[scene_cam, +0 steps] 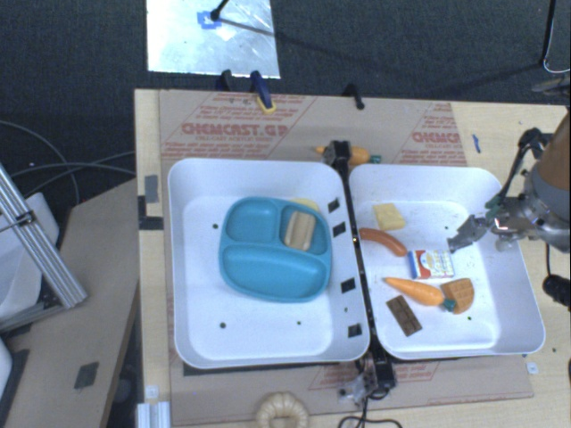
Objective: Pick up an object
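Camera view: my tool (464, 236) hovers over the right bin (508, 328), fingers' state I cannot tell, just beside the small red-white-blue carton (431, 264); toy carrot (415, 291) lies below it.

Blue tray (268, 270), orange carrot (415, 290)

Arm (555, 194) cut off at right edge; carton (432, 264) print perhaps illegible.
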{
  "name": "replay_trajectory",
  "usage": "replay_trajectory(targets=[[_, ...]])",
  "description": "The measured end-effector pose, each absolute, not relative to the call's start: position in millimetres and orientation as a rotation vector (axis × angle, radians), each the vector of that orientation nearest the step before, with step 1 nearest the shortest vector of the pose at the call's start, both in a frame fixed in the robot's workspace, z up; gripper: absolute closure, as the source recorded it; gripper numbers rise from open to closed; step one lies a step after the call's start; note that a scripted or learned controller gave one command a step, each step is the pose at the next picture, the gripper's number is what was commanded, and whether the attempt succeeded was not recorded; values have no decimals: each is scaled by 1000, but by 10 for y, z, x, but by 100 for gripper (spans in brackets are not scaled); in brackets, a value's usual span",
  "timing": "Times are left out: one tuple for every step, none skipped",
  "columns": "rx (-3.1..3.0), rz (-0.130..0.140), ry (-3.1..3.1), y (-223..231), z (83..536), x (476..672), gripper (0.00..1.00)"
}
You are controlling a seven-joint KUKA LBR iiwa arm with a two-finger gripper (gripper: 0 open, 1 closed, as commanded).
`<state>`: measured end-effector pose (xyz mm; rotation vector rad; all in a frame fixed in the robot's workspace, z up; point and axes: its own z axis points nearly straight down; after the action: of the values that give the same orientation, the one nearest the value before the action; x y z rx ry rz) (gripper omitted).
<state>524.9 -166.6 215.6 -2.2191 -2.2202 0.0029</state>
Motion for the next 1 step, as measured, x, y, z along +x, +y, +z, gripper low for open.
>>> replay_trajectory(targets=[[-2218, 1, -2221, -1604, 1720, 5261, 0]])
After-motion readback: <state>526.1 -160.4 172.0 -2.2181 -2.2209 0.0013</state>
